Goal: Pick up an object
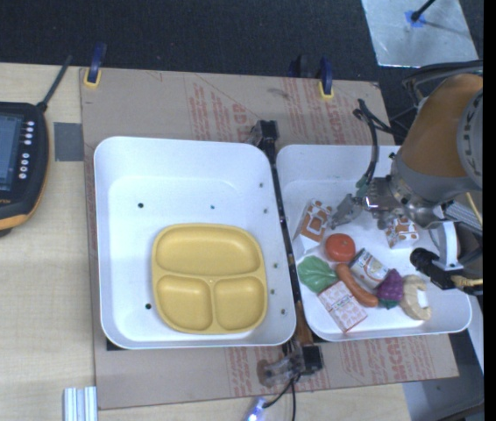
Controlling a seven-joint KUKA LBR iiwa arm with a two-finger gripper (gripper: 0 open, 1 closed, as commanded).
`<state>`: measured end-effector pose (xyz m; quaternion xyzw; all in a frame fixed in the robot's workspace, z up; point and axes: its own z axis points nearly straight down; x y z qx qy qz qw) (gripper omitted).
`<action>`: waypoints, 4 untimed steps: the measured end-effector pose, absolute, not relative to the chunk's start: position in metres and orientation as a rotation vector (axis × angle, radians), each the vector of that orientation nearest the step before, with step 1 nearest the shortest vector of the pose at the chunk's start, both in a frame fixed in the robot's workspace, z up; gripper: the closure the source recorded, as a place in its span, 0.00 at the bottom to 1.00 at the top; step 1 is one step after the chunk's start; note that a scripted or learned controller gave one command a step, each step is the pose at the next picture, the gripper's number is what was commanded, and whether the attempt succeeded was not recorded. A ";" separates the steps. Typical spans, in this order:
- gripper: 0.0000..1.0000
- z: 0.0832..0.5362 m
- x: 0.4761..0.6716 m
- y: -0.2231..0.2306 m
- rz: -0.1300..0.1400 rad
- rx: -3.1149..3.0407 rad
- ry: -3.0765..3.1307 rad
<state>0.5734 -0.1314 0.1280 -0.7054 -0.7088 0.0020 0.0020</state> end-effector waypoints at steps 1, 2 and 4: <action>0.00 0.091 0.502 -0.110 0.005 -2.212 -2.226; 0.00 0.092 0.554 -0.095 0.004 -2.213 -2.228; 0.00 0.102 0.554 -0.096 0.007 -2.210 -2.230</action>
